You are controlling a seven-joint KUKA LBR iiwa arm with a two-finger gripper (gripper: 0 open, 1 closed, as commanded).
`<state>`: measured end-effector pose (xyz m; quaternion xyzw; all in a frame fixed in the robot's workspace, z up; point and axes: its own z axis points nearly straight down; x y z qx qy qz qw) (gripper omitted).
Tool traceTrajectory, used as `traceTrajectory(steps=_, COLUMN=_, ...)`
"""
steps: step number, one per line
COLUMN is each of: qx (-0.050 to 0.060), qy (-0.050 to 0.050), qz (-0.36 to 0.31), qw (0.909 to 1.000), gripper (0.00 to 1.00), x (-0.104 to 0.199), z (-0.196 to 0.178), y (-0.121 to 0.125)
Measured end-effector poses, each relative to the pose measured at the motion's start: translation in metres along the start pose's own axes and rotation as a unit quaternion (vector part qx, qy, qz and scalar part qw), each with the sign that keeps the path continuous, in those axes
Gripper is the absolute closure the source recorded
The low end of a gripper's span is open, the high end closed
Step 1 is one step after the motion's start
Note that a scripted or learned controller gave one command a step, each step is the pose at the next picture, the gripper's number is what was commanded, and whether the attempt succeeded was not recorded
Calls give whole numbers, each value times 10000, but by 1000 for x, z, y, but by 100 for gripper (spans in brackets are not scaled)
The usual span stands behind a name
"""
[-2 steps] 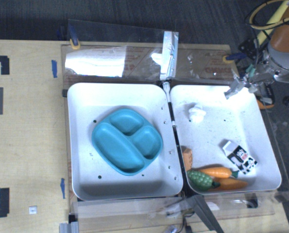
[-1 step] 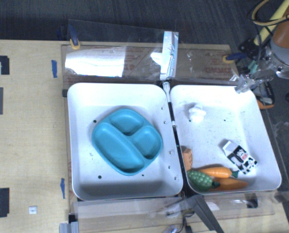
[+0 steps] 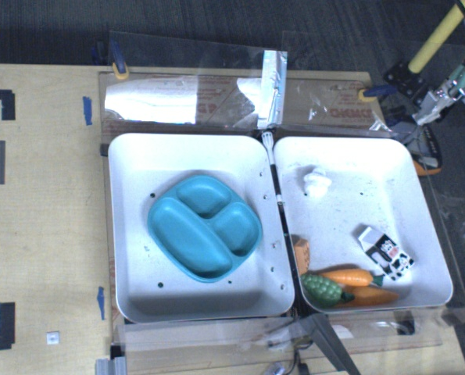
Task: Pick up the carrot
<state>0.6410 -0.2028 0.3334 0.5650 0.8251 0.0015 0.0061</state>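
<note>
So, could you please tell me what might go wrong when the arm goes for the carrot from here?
1. The carrot lies in the right bin's near corner, close to the wall, so the descent may clip the rim.
2. A green leafy toy and a second orange piece press against it; a grab might catch those instead.
3. The small black-and-white carton sits just behind and could get knocked.

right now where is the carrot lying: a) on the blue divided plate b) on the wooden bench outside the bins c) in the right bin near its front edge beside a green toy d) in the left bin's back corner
c: the carrot lies along the front edge of the right bin, its end touching a green bumpy toy, while the blue divided plate sits in the left bin.
</note>
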Motion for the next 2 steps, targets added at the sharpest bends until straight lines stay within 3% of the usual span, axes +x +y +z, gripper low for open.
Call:
traceTrajectory(steps=1, qx=34, qy=28, qz=-374, qw=9993, gripper=100, x=-27, z=44, y=13)
traceTrajectory(steps=2, qx=11, qy=7, qz=156, qw=9999, gripper=100, x=-29, z=-22, y=18)
